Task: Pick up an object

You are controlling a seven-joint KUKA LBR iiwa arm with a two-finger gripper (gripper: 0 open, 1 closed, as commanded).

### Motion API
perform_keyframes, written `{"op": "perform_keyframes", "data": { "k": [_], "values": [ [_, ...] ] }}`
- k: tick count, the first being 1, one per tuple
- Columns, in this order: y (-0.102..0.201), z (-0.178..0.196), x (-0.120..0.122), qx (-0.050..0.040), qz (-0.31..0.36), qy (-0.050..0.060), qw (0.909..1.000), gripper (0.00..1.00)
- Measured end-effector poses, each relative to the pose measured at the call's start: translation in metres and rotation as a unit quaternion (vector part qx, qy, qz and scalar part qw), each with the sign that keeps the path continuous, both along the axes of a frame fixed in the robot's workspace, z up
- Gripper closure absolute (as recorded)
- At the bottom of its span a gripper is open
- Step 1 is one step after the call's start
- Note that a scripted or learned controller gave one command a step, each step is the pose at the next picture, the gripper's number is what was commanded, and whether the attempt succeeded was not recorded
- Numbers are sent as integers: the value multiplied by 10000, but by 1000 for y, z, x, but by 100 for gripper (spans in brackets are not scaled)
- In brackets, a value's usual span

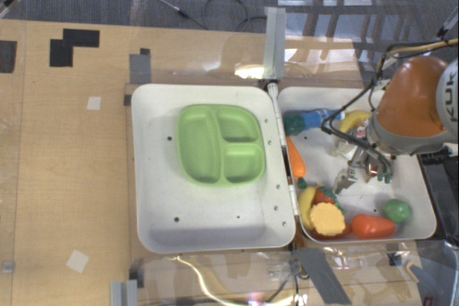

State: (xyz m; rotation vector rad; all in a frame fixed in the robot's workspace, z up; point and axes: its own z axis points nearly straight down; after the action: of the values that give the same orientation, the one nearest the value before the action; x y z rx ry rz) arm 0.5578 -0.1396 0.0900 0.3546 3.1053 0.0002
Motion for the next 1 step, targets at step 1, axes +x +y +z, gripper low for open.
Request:
{"op": "perform_keyframes", "data": {
  "k": [1],
  "values": [
    [34, 1, 79, -39, -1678, 332, 9852, 0]
  ]
}}
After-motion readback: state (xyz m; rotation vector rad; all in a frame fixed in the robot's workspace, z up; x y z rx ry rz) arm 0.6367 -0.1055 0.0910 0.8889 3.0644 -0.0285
